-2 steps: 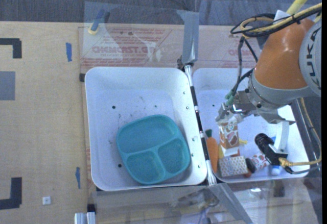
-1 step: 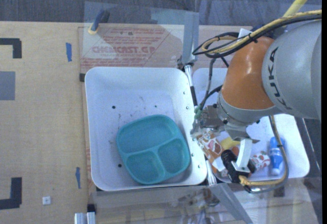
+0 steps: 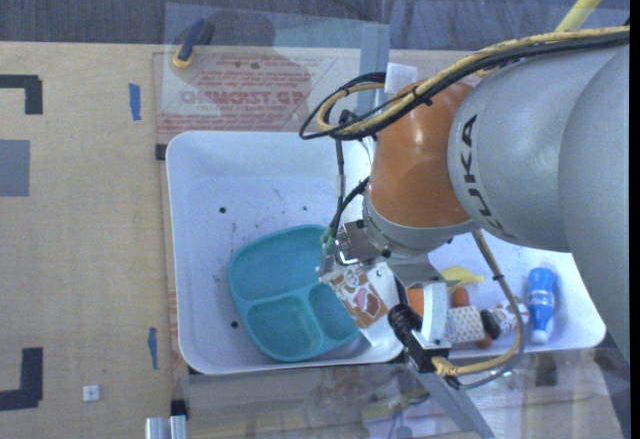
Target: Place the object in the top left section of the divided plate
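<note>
A teal divided plate [image 3: 240,272] lies in the lower part of the left white bin [image 3: 200,187]. It has one large section on the upper left and two smaller ones below and to the right. My gripper [image 3: 340,262] hangs over the plate's right edge, under the orange wrist band [image 3: 420,167]. A small red, white and brown patterned packet [image 3: 362,297] sits right at the gripper's tip, over the plate's right rim. The wrist hides how the gripper meets it, so I cannot tell whether it is held.
The right bin [image 3: 590,327] holds a blue bottle [image 3: 540,302], a patterned tube [image 3: 472,324], a yellow piece [image 3: 462,277] and an orange piece [image 3: 460,297]. The arm covers most of that bin. A labelled clear sheet [image 3: 245,87] lies behind the left bin.
</note>
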`<state>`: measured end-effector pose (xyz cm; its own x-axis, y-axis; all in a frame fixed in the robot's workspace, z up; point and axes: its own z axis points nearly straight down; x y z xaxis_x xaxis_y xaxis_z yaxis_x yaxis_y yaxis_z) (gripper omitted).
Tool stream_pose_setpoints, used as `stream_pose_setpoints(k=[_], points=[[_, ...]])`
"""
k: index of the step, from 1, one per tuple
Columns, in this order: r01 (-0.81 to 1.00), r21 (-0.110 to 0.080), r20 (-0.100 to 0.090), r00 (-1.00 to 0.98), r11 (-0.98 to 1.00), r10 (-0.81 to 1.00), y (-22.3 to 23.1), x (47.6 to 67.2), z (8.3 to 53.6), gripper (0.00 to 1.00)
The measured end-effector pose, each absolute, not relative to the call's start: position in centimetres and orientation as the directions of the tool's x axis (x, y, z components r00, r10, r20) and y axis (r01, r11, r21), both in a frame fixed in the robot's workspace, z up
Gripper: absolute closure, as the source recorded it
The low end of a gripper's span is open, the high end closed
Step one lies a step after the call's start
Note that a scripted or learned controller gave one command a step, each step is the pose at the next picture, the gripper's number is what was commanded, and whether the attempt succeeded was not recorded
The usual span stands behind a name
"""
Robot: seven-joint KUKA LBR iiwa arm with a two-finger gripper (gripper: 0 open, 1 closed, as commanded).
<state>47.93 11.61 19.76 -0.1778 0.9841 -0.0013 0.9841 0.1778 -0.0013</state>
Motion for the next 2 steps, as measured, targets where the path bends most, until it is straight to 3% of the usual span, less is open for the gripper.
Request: stream_pose_setpoints(k=[1, 2], points=[[0.984, -0.001, -0.001, -0.177, 0.177, 0.984, 11.6, 47.9, 19.8, 0.0], [0.893, -0.004, 0.002, -0.449, 0.449, 0.893, 7.2, 48.0, 18.3, 0.0]])
